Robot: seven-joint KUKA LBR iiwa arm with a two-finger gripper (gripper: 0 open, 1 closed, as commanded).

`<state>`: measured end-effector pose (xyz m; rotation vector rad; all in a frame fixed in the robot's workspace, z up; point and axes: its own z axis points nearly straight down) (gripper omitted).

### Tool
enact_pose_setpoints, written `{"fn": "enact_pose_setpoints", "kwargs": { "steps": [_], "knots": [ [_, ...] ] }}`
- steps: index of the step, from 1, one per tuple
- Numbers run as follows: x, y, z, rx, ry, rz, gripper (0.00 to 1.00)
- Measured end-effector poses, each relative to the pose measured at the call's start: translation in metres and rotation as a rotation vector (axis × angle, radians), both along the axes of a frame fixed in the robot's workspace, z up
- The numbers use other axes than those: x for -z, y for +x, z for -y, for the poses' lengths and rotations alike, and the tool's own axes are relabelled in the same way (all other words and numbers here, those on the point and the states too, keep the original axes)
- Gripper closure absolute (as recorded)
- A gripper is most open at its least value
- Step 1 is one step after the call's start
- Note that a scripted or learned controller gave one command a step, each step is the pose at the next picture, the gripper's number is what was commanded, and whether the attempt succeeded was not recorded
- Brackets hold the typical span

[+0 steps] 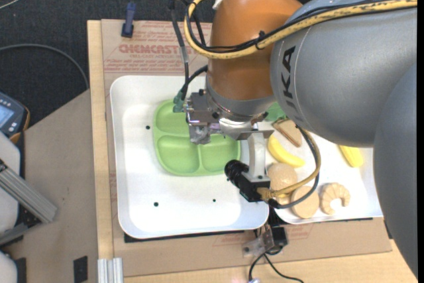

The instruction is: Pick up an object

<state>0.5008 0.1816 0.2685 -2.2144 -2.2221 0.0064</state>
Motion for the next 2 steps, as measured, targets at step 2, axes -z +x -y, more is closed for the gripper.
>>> {"fn": "enact_pose_setpoints", "kwargs": {
  "steps": [2],
  "knots": [
    [0.042,0.006,-0.047,-0.004,0.001,0.0,1.0]
  ]
}}
